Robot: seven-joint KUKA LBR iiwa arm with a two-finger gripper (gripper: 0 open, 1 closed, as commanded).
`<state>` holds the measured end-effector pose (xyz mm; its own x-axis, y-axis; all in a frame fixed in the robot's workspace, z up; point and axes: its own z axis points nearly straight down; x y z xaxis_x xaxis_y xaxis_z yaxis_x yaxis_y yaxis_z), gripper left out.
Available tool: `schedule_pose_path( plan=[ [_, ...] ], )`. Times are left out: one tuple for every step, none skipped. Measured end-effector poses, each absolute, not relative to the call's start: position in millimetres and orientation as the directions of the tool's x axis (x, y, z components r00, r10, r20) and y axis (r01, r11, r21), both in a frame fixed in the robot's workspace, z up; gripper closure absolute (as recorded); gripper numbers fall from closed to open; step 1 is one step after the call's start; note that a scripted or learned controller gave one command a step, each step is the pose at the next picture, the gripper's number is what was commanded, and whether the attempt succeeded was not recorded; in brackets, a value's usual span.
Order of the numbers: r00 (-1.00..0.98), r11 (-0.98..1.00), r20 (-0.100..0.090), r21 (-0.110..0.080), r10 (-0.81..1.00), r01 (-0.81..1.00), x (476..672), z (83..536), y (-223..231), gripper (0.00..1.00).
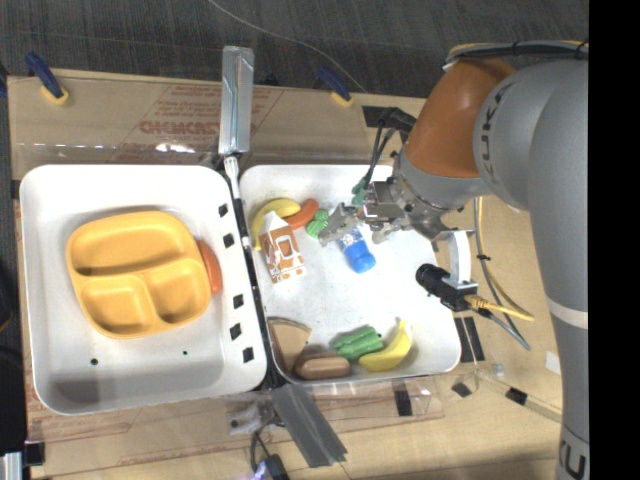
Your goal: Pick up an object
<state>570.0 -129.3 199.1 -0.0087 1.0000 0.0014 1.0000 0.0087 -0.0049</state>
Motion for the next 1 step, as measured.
schedule_pose_path(
  plan=[
    [-0.141, 0.141, -0.013, 0.026, 0.990, 0.990, 609.4, 116.4, -155.1, 0.00]
  ],
)
